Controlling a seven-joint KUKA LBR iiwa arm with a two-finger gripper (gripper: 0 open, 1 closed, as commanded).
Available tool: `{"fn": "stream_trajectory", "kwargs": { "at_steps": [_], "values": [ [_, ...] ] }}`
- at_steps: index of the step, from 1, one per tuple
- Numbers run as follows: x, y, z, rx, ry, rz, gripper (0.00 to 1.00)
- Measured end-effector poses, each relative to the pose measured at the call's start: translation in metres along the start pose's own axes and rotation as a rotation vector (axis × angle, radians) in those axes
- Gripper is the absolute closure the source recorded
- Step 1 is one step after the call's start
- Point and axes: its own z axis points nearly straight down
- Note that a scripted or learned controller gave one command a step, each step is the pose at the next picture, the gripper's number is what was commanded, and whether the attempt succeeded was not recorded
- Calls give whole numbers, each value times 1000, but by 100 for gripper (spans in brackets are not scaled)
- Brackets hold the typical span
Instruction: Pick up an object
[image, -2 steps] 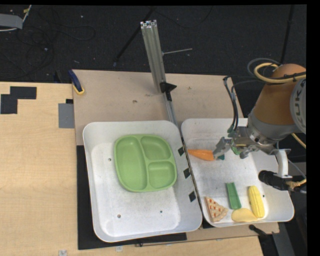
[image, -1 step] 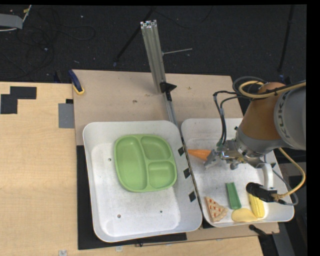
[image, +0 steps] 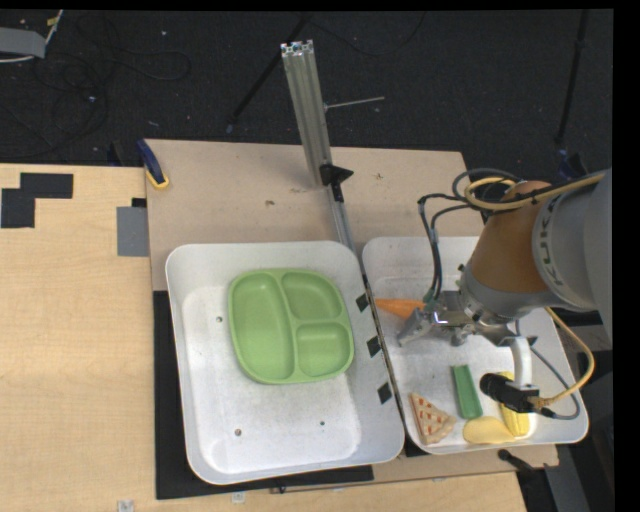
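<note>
In the right bin (image: 400, 262), an orange carrot-shaped piece (image: 398, 307) lies by the left wall. My gripper (image: 428, 327) hangs low just right of and below it, close to its near end. Nothing shows between the gripper's metal parts. A green bar (image: 464, 390) lies toward the front of the same bin. Beside it are a pizza-slice toy (image: 430, 417) and a yellow piece (image: 489, 431) at the front edge.
The left bin (image: 200, 400) holds a light green divided plate (image: 290, 325). A metal post (image: 310, 110) rises behind the bins. My arm (image: 530, 250) covers the right bin's far right part.
</note>
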Motion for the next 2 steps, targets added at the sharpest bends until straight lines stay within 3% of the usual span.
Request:
{"fn": "stream_trajectory", "kwargs": {
  "at_steps": [1,2],
  "values": [
    [-1,2,-13,-8,1,4,100],
    [6,10,-66,-1,-2,-2,100]
  ]
}}
